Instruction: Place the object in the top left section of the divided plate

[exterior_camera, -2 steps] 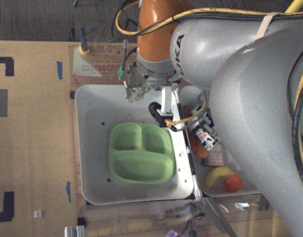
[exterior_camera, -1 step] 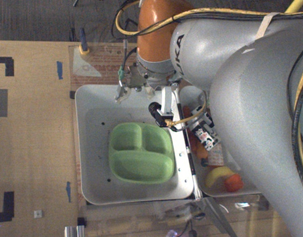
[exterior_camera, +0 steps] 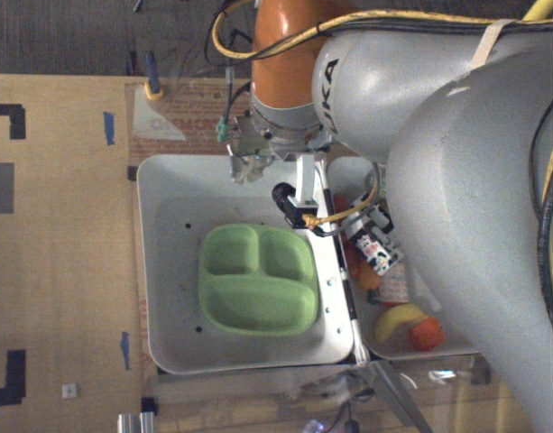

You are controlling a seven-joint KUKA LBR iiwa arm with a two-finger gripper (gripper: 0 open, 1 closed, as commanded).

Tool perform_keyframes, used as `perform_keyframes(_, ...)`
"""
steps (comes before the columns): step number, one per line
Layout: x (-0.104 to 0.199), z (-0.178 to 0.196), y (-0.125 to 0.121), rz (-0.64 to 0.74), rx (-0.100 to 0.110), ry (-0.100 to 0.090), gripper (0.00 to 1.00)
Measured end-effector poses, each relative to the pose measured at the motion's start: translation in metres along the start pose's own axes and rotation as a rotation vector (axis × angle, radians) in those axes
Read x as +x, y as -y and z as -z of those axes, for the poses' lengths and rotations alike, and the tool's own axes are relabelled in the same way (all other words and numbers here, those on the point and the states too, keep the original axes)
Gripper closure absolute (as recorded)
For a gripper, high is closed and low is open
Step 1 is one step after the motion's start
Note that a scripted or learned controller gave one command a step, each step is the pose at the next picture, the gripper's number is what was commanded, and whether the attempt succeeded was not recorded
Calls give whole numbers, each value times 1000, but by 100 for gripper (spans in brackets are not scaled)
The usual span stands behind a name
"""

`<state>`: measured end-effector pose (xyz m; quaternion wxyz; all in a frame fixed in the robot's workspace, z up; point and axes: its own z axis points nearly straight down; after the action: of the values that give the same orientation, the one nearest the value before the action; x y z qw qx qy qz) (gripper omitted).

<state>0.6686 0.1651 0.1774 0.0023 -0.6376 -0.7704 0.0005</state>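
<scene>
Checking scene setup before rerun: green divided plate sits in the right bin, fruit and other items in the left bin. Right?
Not quite: the bins are swapped. The camera view shows the green divided plate in the left bin, and the banana and other items in the right bin. The rest holds.

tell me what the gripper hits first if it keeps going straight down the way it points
Probably the bare white floor of the left bin near its top edge; the gripper hangs above and beyond the green divided plate. Depth is unclear.
</scene>
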Motion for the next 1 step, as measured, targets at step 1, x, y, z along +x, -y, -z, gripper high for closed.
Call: perform_keyframes(1, 0, 0, 0, 0, 0, 0, 0)
